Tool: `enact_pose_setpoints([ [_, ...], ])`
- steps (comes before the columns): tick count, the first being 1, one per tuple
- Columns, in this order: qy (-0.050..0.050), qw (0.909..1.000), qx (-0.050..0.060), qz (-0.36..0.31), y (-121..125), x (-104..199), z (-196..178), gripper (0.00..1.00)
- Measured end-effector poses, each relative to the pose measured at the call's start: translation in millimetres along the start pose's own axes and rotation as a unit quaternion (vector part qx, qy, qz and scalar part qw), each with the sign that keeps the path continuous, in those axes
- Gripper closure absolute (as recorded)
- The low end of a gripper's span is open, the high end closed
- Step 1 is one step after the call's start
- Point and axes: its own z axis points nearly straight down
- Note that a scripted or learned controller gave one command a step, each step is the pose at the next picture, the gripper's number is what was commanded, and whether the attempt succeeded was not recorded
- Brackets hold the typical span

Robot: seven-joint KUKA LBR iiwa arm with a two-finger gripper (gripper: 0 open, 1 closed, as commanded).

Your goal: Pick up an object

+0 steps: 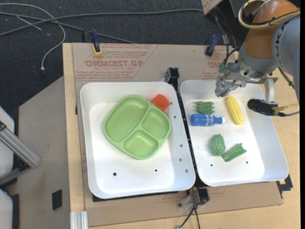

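Note:
The right bin [267,168] holds a yellow corn cob [234,109], a blue bottle [206,120] lying on its side, a small dark green leafy piece [205,107], a round green vegetable [218,144] and a green pepper-like piece [234,152]. My gripper [223,90] hangs over the bin's far edge, just left of the corn's top end and apart from it. Nothing shows between its fingers.
The left bin [95,166] holds a green divided plate [137,126] with a small orange object [161,101] at its far right corner. Black clamps [172,74] sit between the bins at the back. Cardboard lies under both bins, and cables run across the floor.

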Motion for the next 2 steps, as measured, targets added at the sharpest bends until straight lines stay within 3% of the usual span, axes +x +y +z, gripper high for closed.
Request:
enact_pose_setpoints([
  [1, 0.0, 1.0, 0.0, 0.0, 2, 0, -52, 1.0],
  [2, 0.002, 1.0, 0.005, -0.001, -16, 40, -59, 1.0],
])
